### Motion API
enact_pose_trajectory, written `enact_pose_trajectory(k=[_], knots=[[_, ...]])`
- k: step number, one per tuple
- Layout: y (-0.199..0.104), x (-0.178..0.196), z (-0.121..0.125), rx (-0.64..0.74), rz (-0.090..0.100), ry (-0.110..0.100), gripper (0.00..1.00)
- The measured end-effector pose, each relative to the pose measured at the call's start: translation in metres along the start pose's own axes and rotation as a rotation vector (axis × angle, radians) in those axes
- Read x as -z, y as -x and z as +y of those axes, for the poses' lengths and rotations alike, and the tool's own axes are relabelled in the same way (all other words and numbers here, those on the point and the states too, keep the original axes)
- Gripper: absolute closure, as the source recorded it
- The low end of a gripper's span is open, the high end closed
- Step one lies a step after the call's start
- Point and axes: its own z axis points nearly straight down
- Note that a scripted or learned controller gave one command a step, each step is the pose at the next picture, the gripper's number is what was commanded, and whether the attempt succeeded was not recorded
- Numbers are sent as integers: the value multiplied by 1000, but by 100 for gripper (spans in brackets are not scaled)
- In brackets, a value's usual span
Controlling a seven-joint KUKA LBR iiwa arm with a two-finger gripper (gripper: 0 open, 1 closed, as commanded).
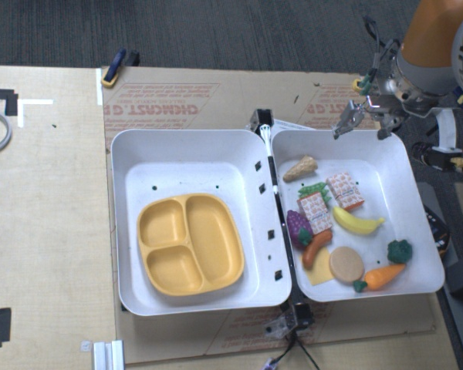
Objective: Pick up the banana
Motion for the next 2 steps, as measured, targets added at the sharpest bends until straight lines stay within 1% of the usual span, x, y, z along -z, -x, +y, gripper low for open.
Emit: enact_pose_trajectory(k=[1, 2], knots=[[12, -71, -66, -91, 0, 0, 0], [28, -146, -131, 199, -9, 19, 0]])
